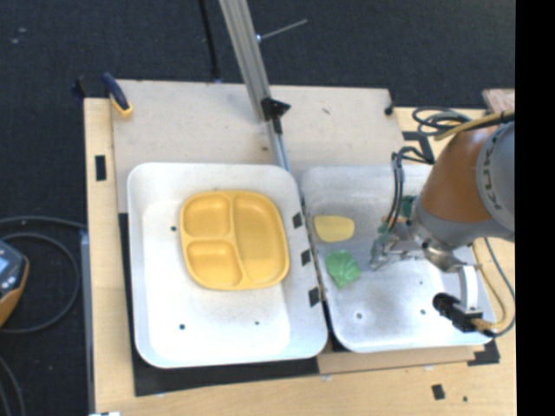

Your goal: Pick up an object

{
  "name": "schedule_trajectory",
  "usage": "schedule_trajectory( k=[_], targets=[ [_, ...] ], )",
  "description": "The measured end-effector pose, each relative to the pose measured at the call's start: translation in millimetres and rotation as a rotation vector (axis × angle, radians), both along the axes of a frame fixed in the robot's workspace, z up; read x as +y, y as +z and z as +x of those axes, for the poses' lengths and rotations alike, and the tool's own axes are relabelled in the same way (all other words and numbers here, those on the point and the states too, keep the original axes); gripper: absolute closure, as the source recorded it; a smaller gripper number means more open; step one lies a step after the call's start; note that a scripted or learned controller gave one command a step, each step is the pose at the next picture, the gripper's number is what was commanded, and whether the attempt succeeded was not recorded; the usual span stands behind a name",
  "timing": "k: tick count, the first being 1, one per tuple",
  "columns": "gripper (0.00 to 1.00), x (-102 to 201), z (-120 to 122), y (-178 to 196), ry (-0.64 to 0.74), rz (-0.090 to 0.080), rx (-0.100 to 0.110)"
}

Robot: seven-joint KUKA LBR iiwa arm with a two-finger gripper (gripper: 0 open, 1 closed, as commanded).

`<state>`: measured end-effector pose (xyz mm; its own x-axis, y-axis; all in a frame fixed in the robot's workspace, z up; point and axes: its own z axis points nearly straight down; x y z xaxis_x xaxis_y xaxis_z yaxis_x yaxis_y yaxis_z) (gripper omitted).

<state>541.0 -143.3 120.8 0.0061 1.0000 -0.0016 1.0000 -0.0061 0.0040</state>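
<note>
A small crumpled green object, soft-looking like cloth or plastic [342, 268], lies in the right shallow white bin [364, 328], close to that bin's left wall. Just above it in the picture rests a pale yellow oval object, smooth like a bar of soap [333, 227]; the two sit near each other, and I cannot tell whether they touch. Either could serve as the thing to pick up. The end effector [388, 251] hangs a little to the right of both, low over the bin floor, with nothing visibly between its fingers; whether they are spread or closed is too small and dark to tell. To do this step well, it seems wise to centre over one object alone, probably the green one since it looks easier to pinch, and to come straight down so the neighbour and the bin wall are not nudged. The grey arm with its orange band [464, 185] reaches in from the right, its bulky wrist bent down over the right bin, cables trailing beside it. In the left shallow white bin [156, 319] lies a yellow plastic tray with three compartments [234, 238], well apart from the arm. Both bins sit on a pale wooden counter [191, 120], where a slanted metal pole [247, 50] rises behind them.
</note>
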Motion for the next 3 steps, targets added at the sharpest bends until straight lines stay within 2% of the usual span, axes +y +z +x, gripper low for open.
schedule_trajectory(
  k=[1, 3],
  targets=[
    [1.00, -8.7, 8.8, 56.9, 0.007, -0.001, -0.003],
    [1.00, -5.7, 13.8, 167.9, 0.009, -0.001, -0.003]
  ],
)
